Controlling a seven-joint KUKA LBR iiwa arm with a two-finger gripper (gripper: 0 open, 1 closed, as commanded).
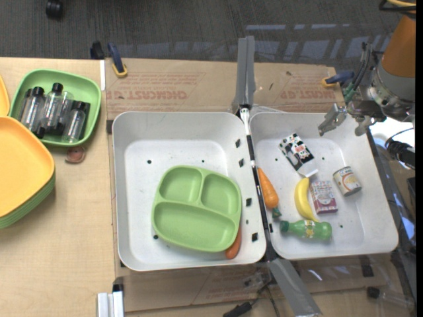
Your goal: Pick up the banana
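Two bins sit side by side; the banana lies in the right bin, pressed against a small pink carton. Spread wide and empty, the gripper hangs over the far rim — likely staged before descending.

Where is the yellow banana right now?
The banana lies in the right-hand bin, near its middle, right beside a pink carton, with the carrot to its left and a green bottle just below it.
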